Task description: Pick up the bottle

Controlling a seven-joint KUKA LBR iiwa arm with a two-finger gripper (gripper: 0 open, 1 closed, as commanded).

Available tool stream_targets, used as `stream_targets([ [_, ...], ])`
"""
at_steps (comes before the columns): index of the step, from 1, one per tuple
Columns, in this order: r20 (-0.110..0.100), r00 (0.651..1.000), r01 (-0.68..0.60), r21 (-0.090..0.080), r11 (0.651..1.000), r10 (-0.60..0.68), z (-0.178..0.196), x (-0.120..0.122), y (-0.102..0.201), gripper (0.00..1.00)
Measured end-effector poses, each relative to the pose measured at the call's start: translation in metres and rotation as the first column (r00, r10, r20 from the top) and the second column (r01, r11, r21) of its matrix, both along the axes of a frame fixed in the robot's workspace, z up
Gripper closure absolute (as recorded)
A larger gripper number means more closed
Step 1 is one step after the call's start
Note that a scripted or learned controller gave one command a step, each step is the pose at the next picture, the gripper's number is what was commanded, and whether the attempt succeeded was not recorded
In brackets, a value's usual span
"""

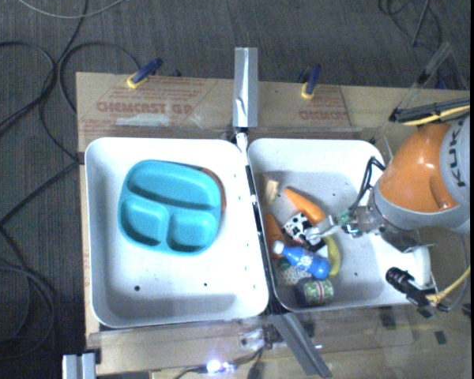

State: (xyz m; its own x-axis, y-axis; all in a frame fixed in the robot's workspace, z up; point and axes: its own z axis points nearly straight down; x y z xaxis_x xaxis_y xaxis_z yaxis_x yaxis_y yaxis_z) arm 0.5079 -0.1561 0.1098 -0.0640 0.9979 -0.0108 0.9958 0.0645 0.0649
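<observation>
Bench first: brown cardboard-topped bench across the middle of the frame, carrying both bins. Shallow white plastic bin on the left, with a turquoise three-compartment tray lying in it. Shallow white plastic bin on the right, crowded along its left half. Grey arm with the orange band reaching in from the right edge, hanging over the right bin's right side.

Down to the target: small clear plastic bottle with a blue label, lying on its side in the lower left part of the right bin. Not lifted, resting on the bin floor, hemmed in by clutter. Long axis running from upper left to lower right at a shallow slant; pale end, probably the cap, aimed up-left toward the wall between the bins, blue end aimed down-right. Hard to be sure of cap versus base at this size.

Metal two-finger gripper just above and to the right of the bottle, near it, over the clutter. Nothing visibly held. Open or closed: impossible to tell from this angle.

Smaller neighbours now: orange carrot-shaped toy above, yellow banana-shaped piece just beside the blue end, green printed can just below, black-and-white spotted cube between carrot and bottle.

Progress call: approach looks nearly lined up, but grasp and lift both left to do. Tight quarters, so a clean close across the short axis looks tricky.
</observation>
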Motion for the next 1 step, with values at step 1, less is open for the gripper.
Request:
stream_targets([
  [1, 0.005, 0.995, 0.099, -0.011, 0.995, -0.099, -0.0001, -0.0054, 0.0280, 0.00],
])
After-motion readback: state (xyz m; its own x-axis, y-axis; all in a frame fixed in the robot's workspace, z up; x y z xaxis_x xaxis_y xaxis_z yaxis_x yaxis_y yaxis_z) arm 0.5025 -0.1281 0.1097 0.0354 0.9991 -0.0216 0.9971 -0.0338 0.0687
